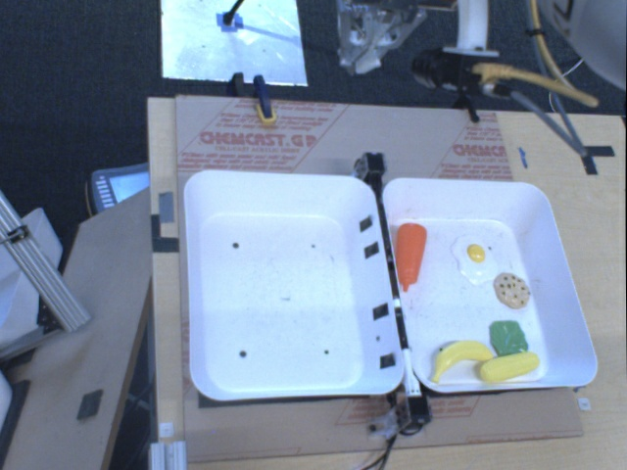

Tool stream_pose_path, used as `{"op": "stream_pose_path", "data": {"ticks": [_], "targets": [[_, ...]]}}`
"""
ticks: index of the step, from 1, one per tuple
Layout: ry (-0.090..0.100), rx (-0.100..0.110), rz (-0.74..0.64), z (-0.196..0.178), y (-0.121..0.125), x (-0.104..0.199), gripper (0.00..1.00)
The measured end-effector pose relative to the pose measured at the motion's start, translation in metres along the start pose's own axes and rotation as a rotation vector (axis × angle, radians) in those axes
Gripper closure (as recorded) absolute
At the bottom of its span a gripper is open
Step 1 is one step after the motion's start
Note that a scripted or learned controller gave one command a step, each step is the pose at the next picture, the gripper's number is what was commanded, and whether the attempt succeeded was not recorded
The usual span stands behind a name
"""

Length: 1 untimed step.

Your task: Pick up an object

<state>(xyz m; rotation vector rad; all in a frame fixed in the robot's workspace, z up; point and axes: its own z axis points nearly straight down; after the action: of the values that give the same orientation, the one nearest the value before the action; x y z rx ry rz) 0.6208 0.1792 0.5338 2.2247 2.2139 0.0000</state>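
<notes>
tabletop (549, 155) bears two bins | left bin (284, 292) beside right bin (554, 253) | right bin holds carrot (409, 253), banana (458, 357), yellow piece (508, 366), fried egg (474, 258), green piece (507, 336), cookie (510, 289) | gripper (372, 27) hangs beyond the bins' far edge, jaws' state: cannot tell

In the right bin (560, 262): carrot (409, 254) at nine o'clock, egg (475, 258) near centre, cookie (510, 290) beside it, banana (458, 357) at six o'clock
</notes>
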Motion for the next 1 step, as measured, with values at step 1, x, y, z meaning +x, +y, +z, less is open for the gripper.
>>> {"op": "stream_pose_path", "data": {"ticks": [1], "targets": [[0.005, 0.001, -0.016, -0.0025, -0.0669, 0.0553, 1.0]]}}
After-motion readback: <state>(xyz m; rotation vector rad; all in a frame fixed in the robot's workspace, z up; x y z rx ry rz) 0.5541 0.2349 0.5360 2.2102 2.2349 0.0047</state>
